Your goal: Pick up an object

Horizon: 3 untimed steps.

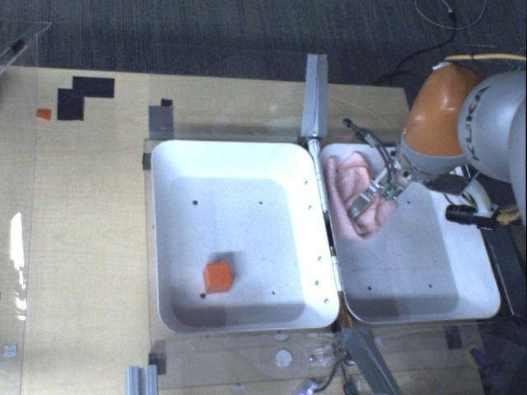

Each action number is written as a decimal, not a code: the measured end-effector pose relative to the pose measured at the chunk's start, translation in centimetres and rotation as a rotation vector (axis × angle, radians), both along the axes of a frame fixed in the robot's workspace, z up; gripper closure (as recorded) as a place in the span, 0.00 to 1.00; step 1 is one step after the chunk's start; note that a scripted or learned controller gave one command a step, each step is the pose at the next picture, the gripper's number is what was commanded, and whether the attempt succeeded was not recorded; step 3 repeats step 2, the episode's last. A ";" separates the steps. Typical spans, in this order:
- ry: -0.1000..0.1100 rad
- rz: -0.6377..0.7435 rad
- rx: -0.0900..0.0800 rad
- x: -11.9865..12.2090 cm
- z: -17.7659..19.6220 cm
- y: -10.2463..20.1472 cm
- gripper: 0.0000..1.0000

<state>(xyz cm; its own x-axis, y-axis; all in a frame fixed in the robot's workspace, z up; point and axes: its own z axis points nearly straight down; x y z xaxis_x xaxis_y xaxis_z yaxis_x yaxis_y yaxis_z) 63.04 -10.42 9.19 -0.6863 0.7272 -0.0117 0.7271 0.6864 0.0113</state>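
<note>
A crumpled pink cloth [352, 189] lies in the right bin [428, 270], against its left wall near the back. My gripper [362, 204] reaches in from the right and its fingers press down into the cloth's middle. An orange block [218, 277] sits in the left bin [239, 171], toward the front left corner. The grey arm with its orange band [440, 113] hangs over the right bin's back right part.
A grey metal divider post [314, 97] stands behind the gap between the bins. Black markers [81, 95] and a small orange tag [44, 114] lie on the wooden bench at far left. Cables [482, 212] run beside the arm at right.
</note>
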 end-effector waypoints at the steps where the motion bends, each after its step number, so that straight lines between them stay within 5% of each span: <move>1: 0.001 0.001 0.000 -0.9 0.5 0.2 1.00; 2: 0.000 0.262 -0.004 3.5 9.6 2.6 1.00; 3: 0.000 0.262 -0.004 3.5 9.6 2.6 1.00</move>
